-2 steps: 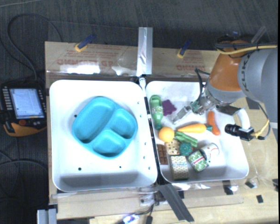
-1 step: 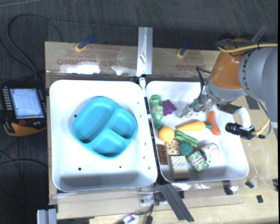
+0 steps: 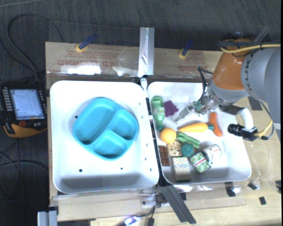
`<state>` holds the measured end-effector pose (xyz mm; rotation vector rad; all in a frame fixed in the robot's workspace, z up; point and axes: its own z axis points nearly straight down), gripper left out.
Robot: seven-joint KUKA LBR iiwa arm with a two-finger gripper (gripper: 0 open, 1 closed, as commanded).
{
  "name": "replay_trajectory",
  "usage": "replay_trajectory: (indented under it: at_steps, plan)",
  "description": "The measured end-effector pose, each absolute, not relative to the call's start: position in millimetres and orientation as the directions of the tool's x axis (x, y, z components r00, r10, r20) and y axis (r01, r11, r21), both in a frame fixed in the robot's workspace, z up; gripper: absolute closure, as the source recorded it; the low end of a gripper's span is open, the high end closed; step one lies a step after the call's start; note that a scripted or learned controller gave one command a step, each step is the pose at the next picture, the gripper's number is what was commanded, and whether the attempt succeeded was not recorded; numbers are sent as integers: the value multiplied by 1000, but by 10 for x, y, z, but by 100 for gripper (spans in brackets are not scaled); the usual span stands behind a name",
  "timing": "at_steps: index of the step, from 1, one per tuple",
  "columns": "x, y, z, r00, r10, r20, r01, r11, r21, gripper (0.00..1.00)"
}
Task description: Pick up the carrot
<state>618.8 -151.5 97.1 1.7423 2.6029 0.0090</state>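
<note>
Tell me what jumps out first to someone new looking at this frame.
The big blue divided tray sits alone in the left bin. The right bin is crowded with small toy foods, with the carrot lying near its right side beside a yellow piece. The arm's orange band stands out at upper right, with the hand low over the clutter, just up-left of the carrot.

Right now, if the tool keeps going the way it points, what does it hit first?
The tool points left across the right bin. First in line looks like the purple piece, then the green bottle. Height is unclear, so it might pass above.
</note>
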Motion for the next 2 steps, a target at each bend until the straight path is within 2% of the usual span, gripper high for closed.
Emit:
replay_trajectory:
  at_steps: [1,2]
  plan:
    - [5297,-1526,1099,-278,961,3,961,278,-5,0]
    - [5302,-1520,1170,-276,961,4,961,276,-6,100]
